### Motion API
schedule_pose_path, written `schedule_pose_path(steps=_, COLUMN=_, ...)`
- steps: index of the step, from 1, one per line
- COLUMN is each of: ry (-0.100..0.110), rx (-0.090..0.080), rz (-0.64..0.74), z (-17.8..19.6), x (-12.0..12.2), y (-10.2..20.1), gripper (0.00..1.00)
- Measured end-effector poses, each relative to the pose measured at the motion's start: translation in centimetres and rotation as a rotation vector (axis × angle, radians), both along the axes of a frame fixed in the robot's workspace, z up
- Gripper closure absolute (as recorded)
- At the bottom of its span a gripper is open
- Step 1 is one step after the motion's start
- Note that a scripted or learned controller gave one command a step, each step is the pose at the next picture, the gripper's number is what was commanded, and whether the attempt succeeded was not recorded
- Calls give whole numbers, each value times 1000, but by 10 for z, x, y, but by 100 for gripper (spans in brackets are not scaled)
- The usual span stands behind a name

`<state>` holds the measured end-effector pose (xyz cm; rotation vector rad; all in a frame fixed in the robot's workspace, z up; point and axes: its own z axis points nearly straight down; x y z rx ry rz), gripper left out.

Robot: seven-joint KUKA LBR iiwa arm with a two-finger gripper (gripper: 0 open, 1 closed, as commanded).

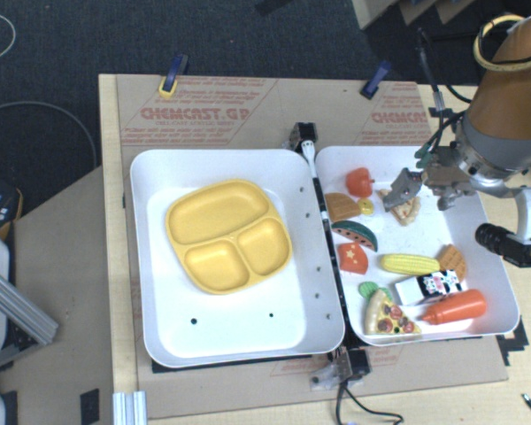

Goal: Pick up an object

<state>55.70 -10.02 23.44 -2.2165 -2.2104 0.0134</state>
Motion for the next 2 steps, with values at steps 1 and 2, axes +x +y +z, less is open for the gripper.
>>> schedule_pose_path(steps=1, ry=-12, rx=-1, rz=2, z=6, x=2, y=0, gripper=0)
schedule_pose_path(steps=2, ry=-6, rx=0, rz=2, z=-55, x=-4, y=3, gripper=0)
